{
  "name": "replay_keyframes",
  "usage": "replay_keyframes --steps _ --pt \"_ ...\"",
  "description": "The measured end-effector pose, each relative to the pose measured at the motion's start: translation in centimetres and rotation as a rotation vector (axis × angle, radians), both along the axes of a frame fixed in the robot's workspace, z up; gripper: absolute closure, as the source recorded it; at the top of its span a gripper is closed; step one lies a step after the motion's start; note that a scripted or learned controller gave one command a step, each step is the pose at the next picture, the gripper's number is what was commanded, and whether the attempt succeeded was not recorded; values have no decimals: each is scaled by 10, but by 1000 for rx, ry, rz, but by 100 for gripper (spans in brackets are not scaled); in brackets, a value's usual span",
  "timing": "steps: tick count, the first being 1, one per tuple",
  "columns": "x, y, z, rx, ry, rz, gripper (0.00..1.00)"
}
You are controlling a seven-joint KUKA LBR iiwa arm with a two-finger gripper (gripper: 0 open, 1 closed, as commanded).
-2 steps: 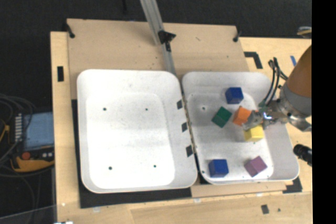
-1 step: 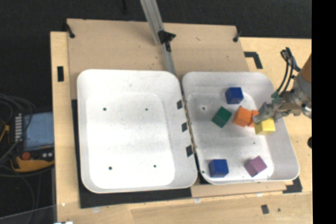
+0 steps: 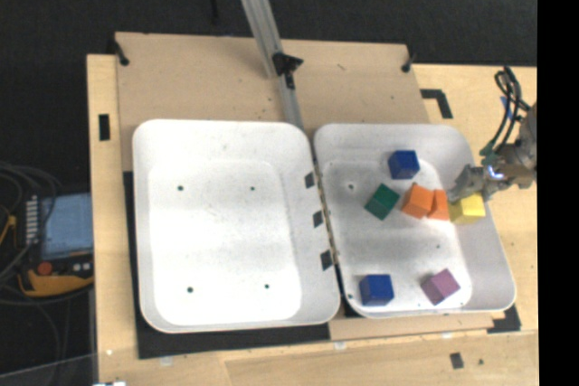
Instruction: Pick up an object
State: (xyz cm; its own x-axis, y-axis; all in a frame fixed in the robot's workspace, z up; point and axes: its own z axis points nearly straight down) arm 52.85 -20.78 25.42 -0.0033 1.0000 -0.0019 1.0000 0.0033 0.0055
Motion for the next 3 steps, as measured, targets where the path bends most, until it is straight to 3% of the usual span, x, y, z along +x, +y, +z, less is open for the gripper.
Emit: replay_keyframes --steps 1,3 --pt "8 49 -12 2 5 3 100" --pt "28 153 0 3 4 5 100"
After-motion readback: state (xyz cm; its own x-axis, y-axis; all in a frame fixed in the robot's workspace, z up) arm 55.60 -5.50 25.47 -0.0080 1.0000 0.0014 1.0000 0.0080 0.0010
